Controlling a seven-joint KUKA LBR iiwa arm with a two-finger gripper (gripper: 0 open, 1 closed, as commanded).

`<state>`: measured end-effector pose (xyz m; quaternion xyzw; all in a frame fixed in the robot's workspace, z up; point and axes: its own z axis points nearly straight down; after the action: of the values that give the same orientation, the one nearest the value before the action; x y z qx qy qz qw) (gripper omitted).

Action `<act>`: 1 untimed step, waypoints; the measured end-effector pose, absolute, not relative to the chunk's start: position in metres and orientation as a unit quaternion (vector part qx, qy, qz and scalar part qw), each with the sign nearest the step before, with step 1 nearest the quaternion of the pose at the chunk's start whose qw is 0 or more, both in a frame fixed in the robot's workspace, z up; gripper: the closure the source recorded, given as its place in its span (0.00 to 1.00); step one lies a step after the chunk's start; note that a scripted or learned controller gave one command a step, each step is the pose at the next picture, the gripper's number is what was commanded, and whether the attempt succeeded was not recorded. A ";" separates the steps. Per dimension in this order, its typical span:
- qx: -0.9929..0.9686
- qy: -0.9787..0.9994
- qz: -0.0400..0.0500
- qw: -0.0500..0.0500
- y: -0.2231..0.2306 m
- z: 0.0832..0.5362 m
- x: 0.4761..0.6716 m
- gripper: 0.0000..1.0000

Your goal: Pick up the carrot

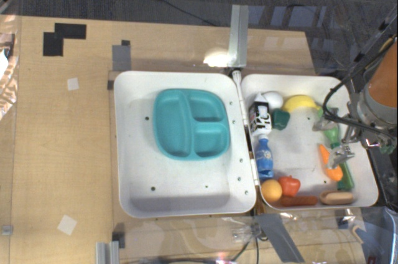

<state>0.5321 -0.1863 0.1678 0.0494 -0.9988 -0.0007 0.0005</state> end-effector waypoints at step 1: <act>0.045 -0.999 0.003 -0.009 -0.184 0.090 0.548 0.00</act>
<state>0.5477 -0.1842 0.0903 0.0447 -0.9990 0.0026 -0.0089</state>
